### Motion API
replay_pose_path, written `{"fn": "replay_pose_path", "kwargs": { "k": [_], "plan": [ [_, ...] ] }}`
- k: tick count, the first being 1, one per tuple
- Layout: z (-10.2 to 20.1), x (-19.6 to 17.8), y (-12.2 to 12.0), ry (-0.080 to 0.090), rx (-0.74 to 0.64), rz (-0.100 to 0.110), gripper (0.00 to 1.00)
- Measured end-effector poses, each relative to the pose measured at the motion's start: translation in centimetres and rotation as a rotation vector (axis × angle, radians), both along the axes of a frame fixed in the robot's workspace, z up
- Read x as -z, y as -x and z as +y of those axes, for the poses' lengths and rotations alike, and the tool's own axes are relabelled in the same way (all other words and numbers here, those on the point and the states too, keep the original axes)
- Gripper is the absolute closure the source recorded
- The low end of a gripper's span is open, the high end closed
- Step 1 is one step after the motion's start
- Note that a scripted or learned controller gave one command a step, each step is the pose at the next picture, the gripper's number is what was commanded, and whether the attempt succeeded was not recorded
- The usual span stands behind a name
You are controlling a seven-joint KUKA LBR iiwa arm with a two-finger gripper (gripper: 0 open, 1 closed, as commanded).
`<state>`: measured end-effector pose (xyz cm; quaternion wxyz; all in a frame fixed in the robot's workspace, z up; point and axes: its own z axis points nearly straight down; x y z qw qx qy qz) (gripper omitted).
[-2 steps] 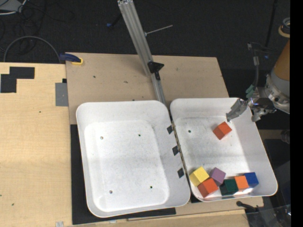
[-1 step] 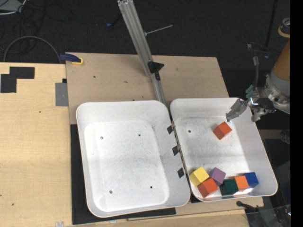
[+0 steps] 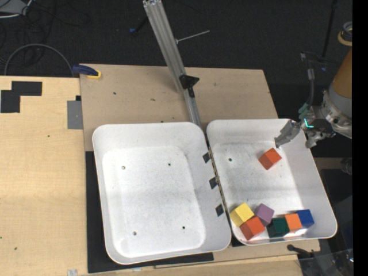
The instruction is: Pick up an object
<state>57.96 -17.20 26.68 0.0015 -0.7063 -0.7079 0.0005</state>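
Camera view showed the light wooden bench [image 3: 172,94] carrying two shallow white plastic bins side by side. The left bin [image 3: 150,191] sat at the bench's front edge, and the right bin [image 3: 267,180] lay just beside it. The grey arm [image 3: 339,105] reached over the right bin's far right corner, its gripper [image 3: 287,134] hanging just above an orange-red wooden cube [image 3: 269,158] in that bin's far half; whether the gripper was open or closed could not be told. Six small cubes clustered along the right bin's front edge: yellow [image 3: 242,213], purple [image 3: 264,213], red [image 3: 252,227], green [image 3: 278,227], orange [image 3: 294,221] and blue [image 3: 305,217].
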Motion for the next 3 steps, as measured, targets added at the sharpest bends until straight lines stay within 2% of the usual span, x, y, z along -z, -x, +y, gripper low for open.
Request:
{"fn": "replay_pose_path", "kwargs": {
  "k": [3],
  "plan": [
    [-0.05,-0.01,0.01,0.0,0.003,0.0,0.0]
  ]
}}
